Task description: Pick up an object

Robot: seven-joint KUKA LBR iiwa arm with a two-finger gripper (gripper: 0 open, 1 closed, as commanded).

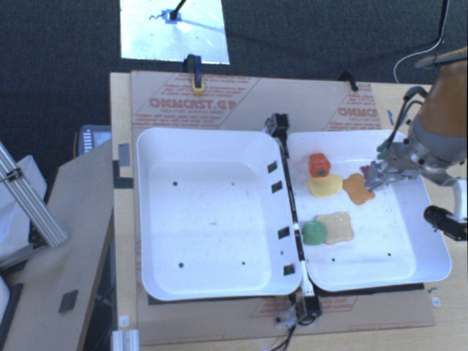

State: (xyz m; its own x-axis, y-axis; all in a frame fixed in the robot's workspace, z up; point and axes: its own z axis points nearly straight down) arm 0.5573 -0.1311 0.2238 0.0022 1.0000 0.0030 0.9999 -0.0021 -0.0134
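The right bin (pixel 409 269) holds several small toys. A red-orange piece (pixel 319 164) lies near its back left, with a yellow piece (pixel 325 186) just in front of it. An orange flat piece (pixel 357 189) sits to the right of the yellow one. A green ball (pixel 314 232) touches a beige slab (pixel 337 227) nearer the front. My gripper (pixel 374 175) reaches in from the right and hovers right at the orange piece's right edge. Whether it touches that piece I cannot tell.
The left bin (pixel 212 210) sits beside the right one, joined by a black clipped divider (pixel 287 196). A yellow clamp (pixel 197 79) holds the cardboard sheet at the back. The arm's body (pixel 442 123) overhangs the right bin's far right corner.
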